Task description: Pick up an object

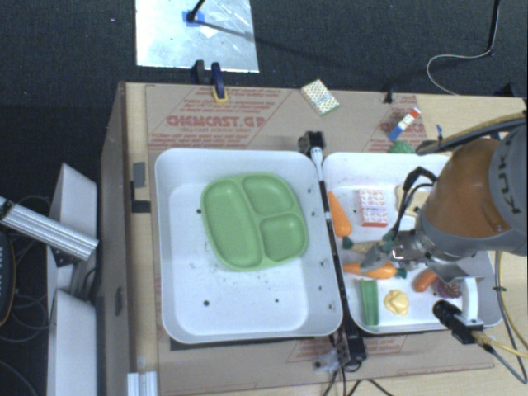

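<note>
From above, the gripper (381, 258) hangs low in the right bin (346, 172), right over a small orange piece (355, 268) that looks like a toy carrot lying flat on the bin floor. The dark fingers blur into the shadow there — whether they are spread or closed, or have anything between them, I cannot tell.

If that orange piece is the target, I'd judge it light, hard plastic, smooth and a bit slippery; a pinch across its narrow middle looks the safest hold, since the tapered ends would likely squirt out.

It is crowded around it. A green stick (369, 301) and a yellow lump (397, 302) lie just beside, nearer the front rim; a longer carrot (338, 213) rests along the wall between the bins; a red-and-white box (373, 206) sits further back. The dividing wall is close on the near side, so there is little room to sweep sideways — straight up seems the clear way out.

The left bin (177, 221) holds a green divided tray (254, 220), well apart.
</note>
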### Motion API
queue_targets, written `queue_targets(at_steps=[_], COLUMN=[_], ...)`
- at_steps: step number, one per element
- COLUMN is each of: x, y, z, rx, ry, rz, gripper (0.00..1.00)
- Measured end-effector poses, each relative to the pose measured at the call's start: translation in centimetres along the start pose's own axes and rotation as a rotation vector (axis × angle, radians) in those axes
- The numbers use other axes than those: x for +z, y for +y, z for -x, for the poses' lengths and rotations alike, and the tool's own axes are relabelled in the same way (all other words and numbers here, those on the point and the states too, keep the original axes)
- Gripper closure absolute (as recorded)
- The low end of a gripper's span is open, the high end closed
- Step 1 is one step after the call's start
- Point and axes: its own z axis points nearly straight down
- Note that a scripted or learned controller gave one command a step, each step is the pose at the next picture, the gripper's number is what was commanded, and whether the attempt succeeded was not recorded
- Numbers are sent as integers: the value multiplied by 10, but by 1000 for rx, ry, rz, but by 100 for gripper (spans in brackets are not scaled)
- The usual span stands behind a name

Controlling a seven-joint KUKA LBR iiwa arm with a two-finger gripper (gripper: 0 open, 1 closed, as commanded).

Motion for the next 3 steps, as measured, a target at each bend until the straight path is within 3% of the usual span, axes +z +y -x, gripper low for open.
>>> queue_targets(at_steps=[1,2,3], x=[36,25,-65], y=[76,77,63], z=[9,9,-63], rx=[-2,-3,-4], ry=[0,0,1], rz=[3,5,5], gripper=[0,100,100])
